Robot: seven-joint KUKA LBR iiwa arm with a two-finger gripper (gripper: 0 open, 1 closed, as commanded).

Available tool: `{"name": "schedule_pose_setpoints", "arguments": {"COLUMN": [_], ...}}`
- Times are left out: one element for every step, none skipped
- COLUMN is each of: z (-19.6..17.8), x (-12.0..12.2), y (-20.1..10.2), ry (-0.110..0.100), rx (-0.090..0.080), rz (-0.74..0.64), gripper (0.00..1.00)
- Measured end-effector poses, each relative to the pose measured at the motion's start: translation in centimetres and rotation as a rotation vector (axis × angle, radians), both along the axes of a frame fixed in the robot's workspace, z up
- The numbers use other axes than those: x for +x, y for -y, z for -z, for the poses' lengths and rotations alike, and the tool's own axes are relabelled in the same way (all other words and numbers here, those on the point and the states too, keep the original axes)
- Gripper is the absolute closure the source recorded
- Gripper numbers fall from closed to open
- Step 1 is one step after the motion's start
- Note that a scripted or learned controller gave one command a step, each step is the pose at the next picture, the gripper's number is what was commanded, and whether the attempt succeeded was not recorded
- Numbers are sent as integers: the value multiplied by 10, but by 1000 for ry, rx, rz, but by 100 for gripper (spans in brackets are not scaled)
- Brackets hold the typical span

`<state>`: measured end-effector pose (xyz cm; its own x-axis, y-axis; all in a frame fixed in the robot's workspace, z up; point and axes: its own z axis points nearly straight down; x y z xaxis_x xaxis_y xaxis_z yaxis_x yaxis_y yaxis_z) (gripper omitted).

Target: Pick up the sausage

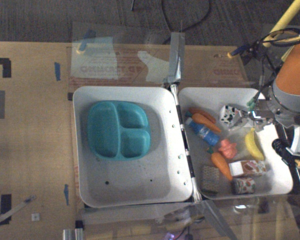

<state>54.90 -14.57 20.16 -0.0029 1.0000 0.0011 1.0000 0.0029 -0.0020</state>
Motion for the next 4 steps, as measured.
{"name": "schedule_pose_setpoints", "arguments": {"z": [103,112,93,12], "x": [22,90,0,-70], "y": [-15,-29,-36,-78], "ry": [4,-1,0,-3], "rx": [-2,-1,0,0], "rz": [-3,-19,110,248], "gripper": [0,0,0,0]}}
